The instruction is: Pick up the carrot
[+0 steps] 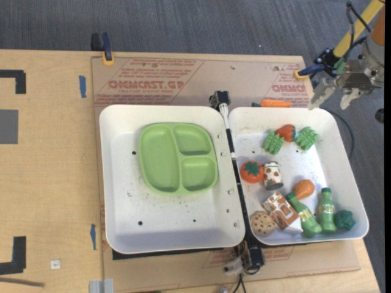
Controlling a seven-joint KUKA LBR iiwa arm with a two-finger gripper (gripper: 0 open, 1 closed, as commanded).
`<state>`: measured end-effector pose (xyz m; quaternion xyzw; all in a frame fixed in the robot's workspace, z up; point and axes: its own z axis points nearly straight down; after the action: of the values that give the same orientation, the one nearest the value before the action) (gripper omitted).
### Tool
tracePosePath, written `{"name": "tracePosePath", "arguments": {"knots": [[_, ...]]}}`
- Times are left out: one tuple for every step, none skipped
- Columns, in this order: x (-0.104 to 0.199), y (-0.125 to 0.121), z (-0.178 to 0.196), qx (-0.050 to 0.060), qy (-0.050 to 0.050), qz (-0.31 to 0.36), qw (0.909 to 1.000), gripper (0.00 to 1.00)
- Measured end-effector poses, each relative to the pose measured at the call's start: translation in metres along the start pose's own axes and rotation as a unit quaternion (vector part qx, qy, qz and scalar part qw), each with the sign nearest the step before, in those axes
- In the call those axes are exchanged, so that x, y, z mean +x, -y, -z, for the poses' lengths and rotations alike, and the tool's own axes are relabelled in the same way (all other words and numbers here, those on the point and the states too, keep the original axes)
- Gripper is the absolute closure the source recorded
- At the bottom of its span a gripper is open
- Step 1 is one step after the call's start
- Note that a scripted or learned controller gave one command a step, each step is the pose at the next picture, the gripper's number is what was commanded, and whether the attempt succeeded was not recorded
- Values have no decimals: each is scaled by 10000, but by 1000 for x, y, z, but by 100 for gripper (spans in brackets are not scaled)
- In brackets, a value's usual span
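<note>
Carrot [276, 104], slim orange body with green tip, lying flat on cardboard just beyond right bin [351, 182] far rim, gripper [333, 94] above bench beside it, 2 fingers spread apart, holding nothing, green divided plate [178, 157] in left bin [116, 182]

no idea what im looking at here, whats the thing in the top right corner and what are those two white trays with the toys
This is one camera fixed above a workbench, looking down at a slant. The grey metal thing at upper right is a robot arm's two-finger gripper, hanging open outside the bins with nothing between its fingers. Two shallow white plastic bins sit side by side: the left bin holds a green divided plate; the right bin holds small toy foods, such as a tomato, a cookie and a green bottle. The small orange toy carrot it should pick up lies on the cardboard just beyond the right bin's far rim.
</note>
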<state>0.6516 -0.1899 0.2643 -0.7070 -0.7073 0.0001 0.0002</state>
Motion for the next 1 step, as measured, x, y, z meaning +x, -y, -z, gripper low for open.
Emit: {"name": "tracePosePath", "arguments": {"knots": [[-8,78,-54,2,2,208,9998,0]]}}
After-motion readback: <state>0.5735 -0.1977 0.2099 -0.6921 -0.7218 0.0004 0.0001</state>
